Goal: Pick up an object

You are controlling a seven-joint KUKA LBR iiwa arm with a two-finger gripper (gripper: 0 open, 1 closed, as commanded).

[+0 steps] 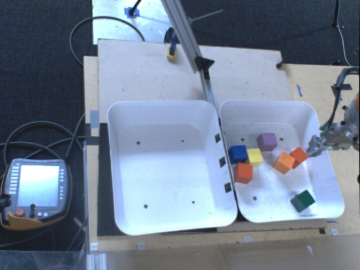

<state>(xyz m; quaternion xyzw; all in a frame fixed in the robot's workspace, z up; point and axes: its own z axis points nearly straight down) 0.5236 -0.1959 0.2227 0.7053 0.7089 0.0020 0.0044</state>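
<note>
- Camera view: a bench point(140, 66) bears two white bins side by side, the left bin point(169, 167) and the right bin point(323, 145).
- A handheld control screen point(35, 193) lies on the dark floor to the left.
- The gripper point(315, 145) sits at the right bin's right wall; whether it is open or closed, I cannot tell.
- Blocks lie in the right bin: purple block point(266, 141), blue block point(238, 153), yellow block point(255, 157), red block point(243, 172), orange block point(284, 162), a red-orange block point(299, 156) just beside the gripper, and a green block point(303, 200) near the front right corner.
</note>
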